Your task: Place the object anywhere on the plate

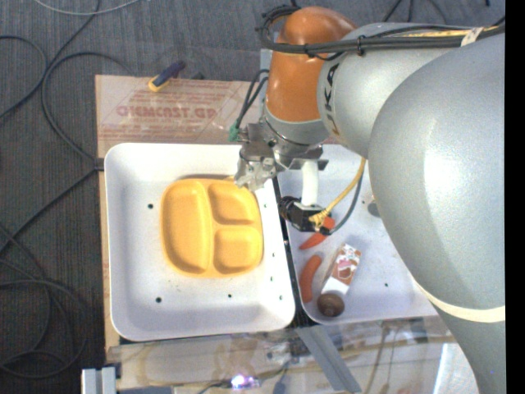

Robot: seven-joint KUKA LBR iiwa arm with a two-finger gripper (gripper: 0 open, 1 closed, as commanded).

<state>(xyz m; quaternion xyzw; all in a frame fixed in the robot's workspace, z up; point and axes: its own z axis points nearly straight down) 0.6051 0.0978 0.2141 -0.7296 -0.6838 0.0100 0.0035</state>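
Dark grey carpet crossed by loose cables is seen around the table, on which two shallow white bins are set side by side, with a brown cardboard sheet lying beyond them toward 12 o'clock. The left bin carries a yellow plate with three compartments, placed slightly toward 12 o'clock of the bin's middle. The right bin is largely covered by the grey arm, which enters from 3 o'clock, its orange band seen near 12 o'clock. The jaws are positioned over the divide between the bins, just at the plate's 1 o'clock corner; whether they are released or clenched cannot be told, and nothing is seen between them. Several objects are left in the right bin: a slim orange-red carrot-like piece just beside the bin's left wall, a reddish sausage-shaped object toward 6 o'clock of it, a small white packet with red print beside that toward 3 o'clock, and a dark brown round object at the bin's 6 o'clock rim. All of these lie apart from the plate. A small yellow and purple item rests on the carpet at the cardboard's 12 o'clock edge.
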